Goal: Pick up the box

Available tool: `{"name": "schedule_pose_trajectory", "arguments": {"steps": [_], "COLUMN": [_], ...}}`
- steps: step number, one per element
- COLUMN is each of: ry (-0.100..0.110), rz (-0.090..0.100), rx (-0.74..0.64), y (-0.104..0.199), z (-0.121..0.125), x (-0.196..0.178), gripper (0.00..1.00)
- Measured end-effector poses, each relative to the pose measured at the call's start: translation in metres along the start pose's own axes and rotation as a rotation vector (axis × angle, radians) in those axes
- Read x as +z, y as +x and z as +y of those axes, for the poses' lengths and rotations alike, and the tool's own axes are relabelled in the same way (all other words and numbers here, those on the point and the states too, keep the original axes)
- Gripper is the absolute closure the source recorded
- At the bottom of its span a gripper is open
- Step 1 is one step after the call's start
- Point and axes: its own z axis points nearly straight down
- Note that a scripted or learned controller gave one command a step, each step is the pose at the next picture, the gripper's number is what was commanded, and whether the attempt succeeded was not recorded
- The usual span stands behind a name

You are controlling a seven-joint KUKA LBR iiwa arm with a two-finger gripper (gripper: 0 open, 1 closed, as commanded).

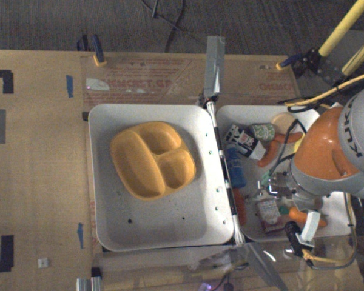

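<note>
Arm's orange wrist hangs over right bin, near its right edge. Gripper state: cannot tell, wrist hides it. Box, probably the small carton, lies near bin's top-left corner among clutter. Approach straight down, clear of neighbours, centre before closing.

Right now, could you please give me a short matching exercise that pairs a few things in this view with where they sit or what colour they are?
Things:
1. divided plate
2. arm
3. small dark box
4. clamp

Descriptions:
A. yellow, lying in the left bin
B. among the clutter in the right bin
C. on the bench's far edge, above the left bin
D. orange-banded, over the right bin's right side

Pairs: 1-A, 2-D, 3-B, 4-C
</note>
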Motion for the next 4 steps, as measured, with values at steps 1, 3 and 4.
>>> {"name": "schedule_pose_trajectory", "arguments": {"steps": [1,3,4], "ry": [0.006,0.003,0.005], "rz": [-0.002,0.001,-0.003], "rx": [0.211,0.438,0.573], "y": [-0.086,-0.042,-0.072], "z": [0.013,0.007,0.105], "x": [-0.13,0.001,0.002], "gripper": [0.0,0.0,0.0]}}
